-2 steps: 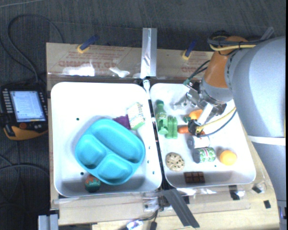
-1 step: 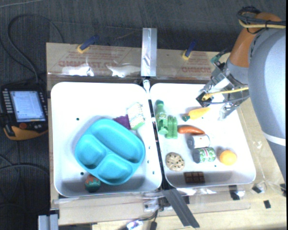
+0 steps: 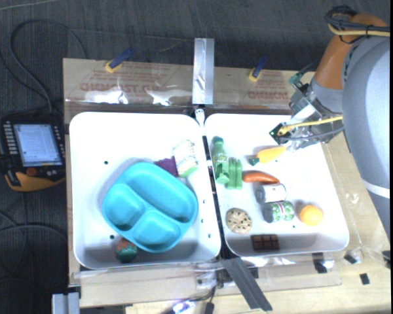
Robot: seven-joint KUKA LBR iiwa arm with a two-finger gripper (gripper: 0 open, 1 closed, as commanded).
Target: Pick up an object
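The right bin (image 3: pixel 327 175) holds several small things. A yellow piece of toy food (image 3: pixel 270 154) lies near its back, just below and left of my gripper (image 3: pixel 299 136), which hangs over the bin's back right part. Nothing shows between the gripper and the yellow piece. Further forward lie a red-orange carrot-like piece (image 3: pixel 260 177), a small grey can (image 3: pixel 270 192), a green-labelled can (image 3: pixel 280 210), an orange ball (image 3: pixel 310 214), a round cookie (image 3: pixel 238 220) and a brown chocolate bar (image 3: pixel 264 242). A green bottle (image 3: pixel 217 148) and a green toy (image 3: pixel 233 172) sit by the left wall.
In the left bin (image 3: pixel 85 175) a large blue divided plate (image 3: pixel 150 205) leans, with a white-green carton (image 3: pixel 185 157) and a purple thing (image 3: pixel 166 167) behind it and a small green-red item (image 3: pixel 124 248) at the front. A teach pendant (image 3: pixel 29 150) lies left of the bench.
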